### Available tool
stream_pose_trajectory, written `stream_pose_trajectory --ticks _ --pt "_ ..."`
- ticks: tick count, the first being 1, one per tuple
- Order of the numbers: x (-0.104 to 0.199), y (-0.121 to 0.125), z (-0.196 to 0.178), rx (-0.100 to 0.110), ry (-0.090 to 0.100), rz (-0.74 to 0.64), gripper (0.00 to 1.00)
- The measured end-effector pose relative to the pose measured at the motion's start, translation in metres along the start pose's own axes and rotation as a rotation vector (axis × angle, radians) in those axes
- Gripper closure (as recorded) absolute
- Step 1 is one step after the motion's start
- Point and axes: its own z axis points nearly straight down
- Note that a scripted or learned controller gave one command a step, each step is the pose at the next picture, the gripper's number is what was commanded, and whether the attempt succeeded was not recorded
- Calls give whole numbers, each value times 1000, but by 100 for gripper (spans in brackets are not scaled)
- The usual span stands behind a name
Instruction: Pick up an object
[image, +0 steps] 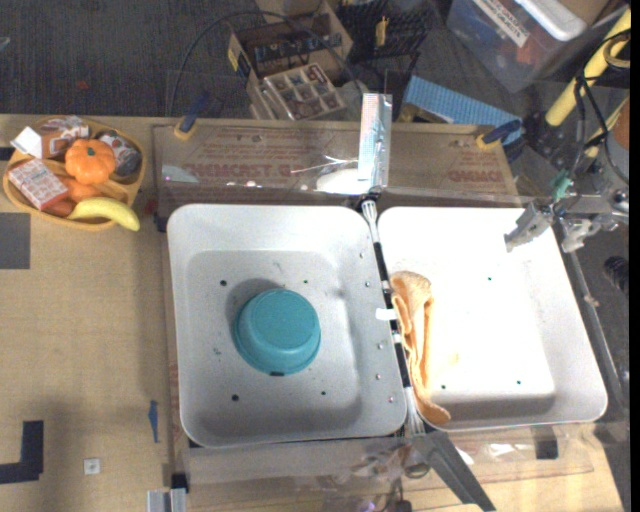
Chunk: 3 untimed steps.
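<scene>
Grey metal, the claw hangs over the upper right corner of the right shallow white plastic bin, and whether it is spread or pressed together I cannot tell. A limp orange cloth lies along that bin's left wall, well apart from the claw, while a round teal bowl sits upside down in the middle of the left white bin; a basket of toy fruit rests on the bench at far left

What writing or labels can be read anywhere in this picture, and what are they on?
Nothing can be read for certain.
Clear panel behind the bins: faint reddish lettering, too blurred to read.
Small packets in the basket with the toy pumpkin: print too small to read.
</scene>
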Motion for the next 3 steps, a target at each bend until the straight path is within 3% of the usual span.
stream_pose_trajectory --ticks 1,2,3 --pt "49 -20 130 0 0 48 0" --pt "59 21 193 -9 -1 -91 0" --pt "1 33 193 -11 -4 -302 0"
